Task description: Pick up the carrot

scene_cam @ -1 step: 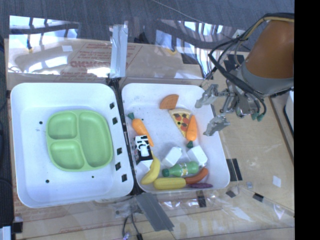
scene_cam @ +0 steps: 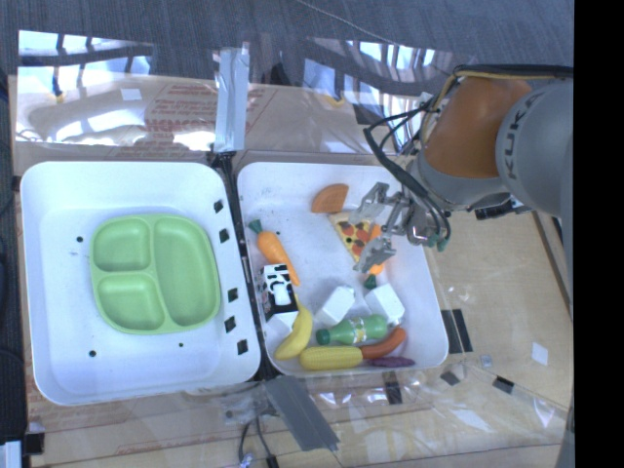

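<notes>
Carrot first: the small orange toy carrot with a green top (scene_cam: 274, 252) lies flat in the right-hand white bin (scene_cam: 419, 261), close against that bin's left wall, green end pointing up-left toward the divider. Nothing rests on it, though a black-and-white striped block (scene_cam: 280, 289) sits just beside its lower tip, which I judge may crowd a grasp from that end. Below that lie two yellow toy bananas (scene_cam: 297, 333), a green bottle-shaped toy (scene_cam: 351, 332), a red chilli-like piece (scene_cam: 385, 344) and two white cubes (scene_cam: 338, 305), heaped along the bin's lower edge as if they had slid or been dropped there. An orange wedge-shaped piece (scene_cam: 330, 198) and a pizza-slice toy (scene_cam: 353, 234) lie nearer the middle.

The grey arm with its orange band (scene_cam: 468, 135) reaches in from the right, wrist bent downward, carrying the two-finger gripper (scene_cam: 375, 252) over the pizza slice, well apart from the carrot. I cannot tell its state from this slant. I see nothing held.

In the left-hand white bin (scene_cam: 39, 261) sits a pale green sectioned plate (scene_cam: 156, 273).
</notes>
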Available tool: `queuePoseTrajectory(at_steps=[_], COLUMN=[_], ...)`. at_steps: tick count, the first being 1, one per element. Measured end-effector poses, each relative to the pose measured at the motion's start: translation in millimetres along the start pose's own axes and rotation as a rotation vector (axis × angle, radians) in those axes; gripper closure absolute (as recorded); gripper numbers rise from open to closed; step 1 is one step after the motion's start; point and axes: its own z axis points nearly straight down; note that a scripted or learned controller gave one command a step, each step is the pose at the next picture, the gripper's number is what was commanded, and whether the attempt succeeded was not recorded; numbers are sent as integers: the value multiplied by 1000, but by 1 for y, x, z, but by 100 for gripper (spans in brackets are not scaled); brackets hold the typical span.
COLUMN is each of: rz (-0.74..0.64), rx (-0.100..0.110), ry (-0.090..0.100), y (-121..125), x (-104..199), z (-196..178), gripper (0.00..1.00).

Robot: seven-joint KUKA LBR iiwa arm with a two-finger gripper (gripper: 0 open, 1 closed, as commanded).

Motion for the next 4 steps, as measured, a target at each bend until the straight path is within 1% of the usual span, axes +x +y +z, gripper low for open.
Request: queuePoseTrajectory(at_steps=[1, 2, 3, 4], rz=[-57, -67, 6, 88], rx=[1, 2, -1, 0], ry=[-6, -12, -10, -8], y=[0, 2, 80, 112], x=[8, 5, 50, 110], z=[62, 49, -7, -39], gripper=[0, 100, 100, 100])
